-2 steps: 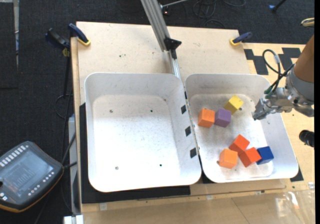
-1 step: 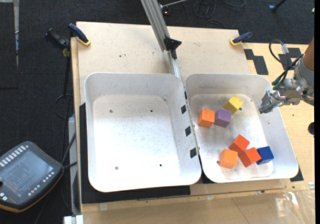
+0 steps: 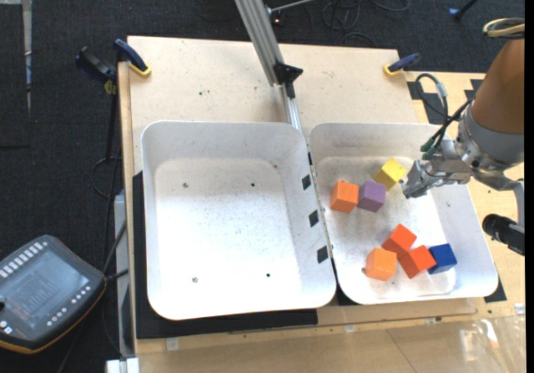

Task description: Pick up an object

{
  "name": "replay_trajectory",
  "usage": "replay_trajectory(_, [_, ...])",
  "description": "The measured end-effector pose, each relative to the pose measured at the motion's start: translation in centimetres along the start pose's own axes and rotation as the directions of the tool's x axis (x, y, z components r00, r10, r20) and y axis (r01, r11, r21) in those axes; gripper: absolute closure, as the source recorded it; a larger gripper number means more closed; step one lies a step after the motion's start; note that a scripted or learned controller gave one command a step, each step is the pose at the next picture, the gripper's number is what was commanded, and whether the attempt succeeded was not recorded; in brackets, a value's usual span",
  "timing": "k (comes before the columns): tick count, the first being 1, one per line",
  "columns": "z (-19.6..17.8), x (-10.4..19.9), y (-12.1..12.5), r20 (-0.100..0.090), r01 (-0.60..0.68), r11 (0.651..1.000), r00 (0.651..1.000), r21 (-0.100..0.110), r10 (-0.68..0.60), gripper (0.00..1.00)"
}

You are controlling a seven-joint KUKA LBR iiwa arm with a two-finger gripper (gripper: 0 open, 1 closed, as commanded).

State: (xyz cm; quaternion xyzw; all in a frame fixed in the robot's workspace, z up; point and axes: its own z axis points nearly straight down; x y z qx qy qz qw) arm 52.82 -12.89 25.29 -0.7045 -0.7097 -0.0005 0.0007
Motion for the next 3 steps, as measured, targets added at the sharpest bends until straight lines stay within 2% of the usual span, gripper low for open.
replay_trajectory(2, [1.4, 10.9, 1.7, 0.000, 0.001, 1.000, 1.000, 0.000, -0.001, 1.00])
replay_trajectory(3, [1.8, 17.3, 0.9, -0.001, 0.002, 1.000, 1.000, 0.001, -0.002, 1.00])
